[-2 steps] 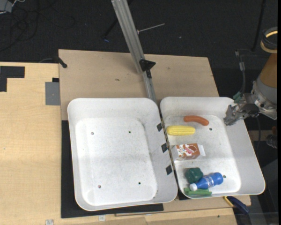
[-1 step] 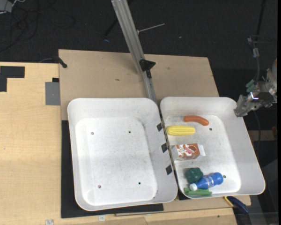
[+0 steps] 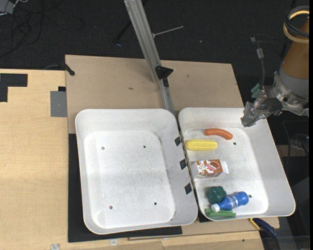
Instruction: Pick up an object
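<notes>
Objects for picking lie in the right bin (image 3: 271, 165): an orange sausage-shaped toy (image 3: 218, 133) nearest the far rim, a yellow corn cob (image 3: 201, 145) just in front of it, a red-and-white packet (image 3: 209, 167) further forward, and at the near end a dark green lump (image 3: 216, 194) touching a blue bottle (image 3: 235, 200), with a green strip (image 3: 220, 213) along the near rim. The hand (image 3: 250, 117) hangs at the far right corner of that bin, over its rim, well apart from all of these and touching none; whether it is spread or pressed together cannot be told, and nothing shows in it. Behind it the grey arm with its orange band (image 3: 297, 56) comes in from the right. The left bin (image 3: 94, 134) sits beside the right one, black clips (image 3: 183, 163) joining them. Both rest on a tan board of the surface (image 3: 198, 82), with a slanted metal rail (image 3: 146, 46) rising behind, light wood panelling (image 3: 26, 155) to the left, and dark floor with cables (image 3: 10, 1) beyond.
</notes>
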`<move>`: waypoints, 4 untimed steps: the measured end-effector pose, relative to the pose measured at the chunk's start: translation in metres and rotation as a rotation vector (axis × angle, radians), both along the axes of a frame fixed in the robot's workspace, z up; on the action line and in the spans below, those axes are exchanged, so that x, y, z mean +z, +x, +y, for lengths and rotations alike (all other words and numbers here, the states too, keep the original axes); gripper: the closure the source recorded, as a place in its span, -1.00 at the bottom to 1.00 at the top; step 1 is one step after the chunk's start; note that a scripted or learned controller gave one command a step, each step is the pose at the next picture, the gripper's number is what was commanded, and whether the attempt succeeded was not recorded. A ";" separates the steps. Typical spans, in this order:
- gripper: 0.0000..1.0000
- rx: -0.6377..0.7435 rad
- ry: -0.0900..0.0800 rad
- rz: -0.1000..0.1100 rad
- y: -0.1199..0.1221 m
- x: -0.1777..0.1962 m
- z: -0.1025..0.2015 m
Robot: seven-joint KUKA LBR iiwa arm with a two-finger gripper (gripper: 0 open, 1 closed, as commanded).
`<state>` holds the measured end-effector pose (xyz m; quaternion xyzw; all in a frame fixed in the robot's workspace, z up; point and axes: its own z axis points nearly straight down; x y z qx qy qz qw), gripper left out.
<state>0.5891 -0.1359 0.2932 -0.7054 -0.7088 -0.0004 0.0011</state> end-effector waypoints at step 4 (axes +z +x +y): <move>1.00 -0.001 -0.001 0.000 0.065 -0.050 0.184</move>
